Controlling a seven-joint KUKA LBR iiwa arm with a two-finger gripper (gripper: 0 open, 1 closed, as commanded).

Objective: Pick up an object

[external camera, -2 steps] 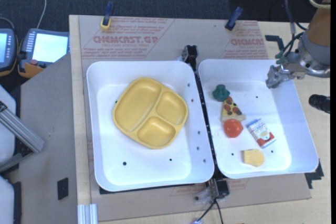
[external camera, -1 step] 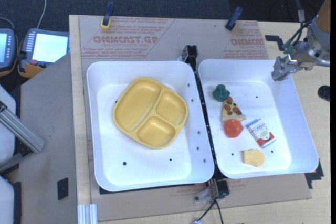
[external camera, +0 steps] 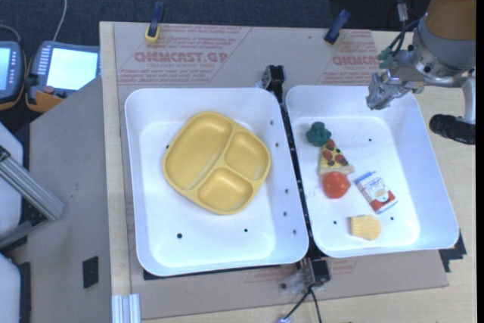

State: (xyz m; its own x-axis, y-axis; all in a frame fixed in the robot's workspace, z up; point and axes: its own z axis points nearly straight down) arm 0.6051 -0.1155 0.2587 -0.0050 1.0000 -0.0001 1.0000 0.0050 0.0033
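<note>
The right bin [external camera: 423, 125] holds a green broccoli toy [external camera: 318, 133], a pizza slice toy [external camera: 333, 157], a red tomato [external camera: 336, 184], a small red and white carton [external camera: 375, 191] and a yellow cheese wedge [external camera: 365, 227]. My gripper [external camera: 382, 91] hangs over the far rim of the right bin, up and to the right of the broccoli toy, well apart from all the items. Nothing shows between its fingertips.
The left bin [external camera: 144, 163] holds a yellow divided plate [external camera: 217, 162]. A black clamp [external camera: 273, 76] sits at the far end of the seam between the bins. Blue clips [external camera: 154, 20] [external camera: 336, 26] hold the cardboard at the far edge.
</note>
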